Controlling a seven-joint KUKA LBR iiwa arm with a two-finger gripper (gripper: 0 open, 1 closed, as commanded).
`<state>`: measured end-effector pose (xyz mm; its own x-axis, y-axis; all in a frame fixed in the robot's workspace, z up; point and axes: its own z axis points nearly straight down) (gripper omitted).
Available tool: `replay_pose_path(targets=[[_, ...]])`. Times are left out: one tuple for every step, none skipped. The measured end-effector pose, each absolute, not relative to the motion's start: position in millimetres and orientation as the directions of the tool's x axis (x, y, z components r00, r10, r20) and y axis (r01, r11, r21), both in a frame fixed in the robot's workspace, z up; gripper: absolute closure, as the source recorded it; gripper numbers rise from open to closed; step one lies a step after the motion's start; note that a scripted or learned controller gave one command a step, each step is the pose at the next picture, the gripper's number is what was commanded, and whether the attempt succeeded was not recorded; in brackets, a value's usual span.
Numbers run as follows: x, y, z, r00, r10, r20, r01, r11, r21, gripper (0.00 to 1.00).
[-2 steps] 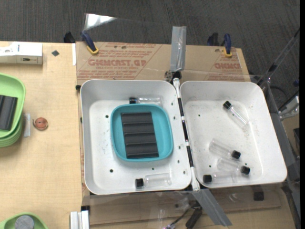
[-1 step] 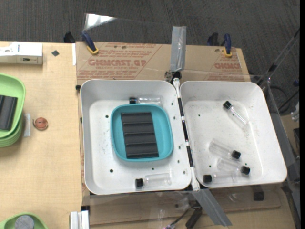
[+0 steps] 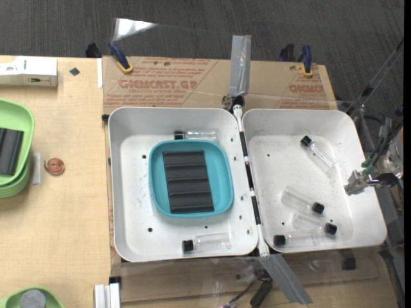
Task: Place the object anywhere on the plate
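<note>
A teal square plate (image 3: 158, 175) with a black ridged insert sits in the middle of the left bin (image 3: 125, 191). Several clear vials with black caps lie in the right bin (image 3: 266, 133): one at the upper right (image 3: 316, 151), one in the middle (image 3: 300, 201), and two near the front wall (image 3: 314, 224). Two more vials lie in the left bin, one behind the plate (image 3: 194, 135) and one in front of it (image 3: 207, 242). My gripper (image 3: 358, 183) hangs over the right bin's right rim, apart from all the vials.
Cardboard (image 3: 212, 79) is clamped behind the bins. On the wooden bench at the left are a green tray (image 3: 16, 130), a white box (image 3: 29, 71) and a small brown disc (image 3: 55, 166). Cables and a stand crowd the right edge (image 3: 385, 140).
</note>
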<state>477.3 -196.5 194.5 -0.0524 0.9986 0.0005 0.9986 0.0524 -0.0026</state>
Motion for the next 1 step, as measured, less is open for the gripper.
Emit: replay_pose_path(targets=[[479.4,-155.3,197.2,-0.235,0.972,0.001,0.972,0.235,-0.002,1.0]])
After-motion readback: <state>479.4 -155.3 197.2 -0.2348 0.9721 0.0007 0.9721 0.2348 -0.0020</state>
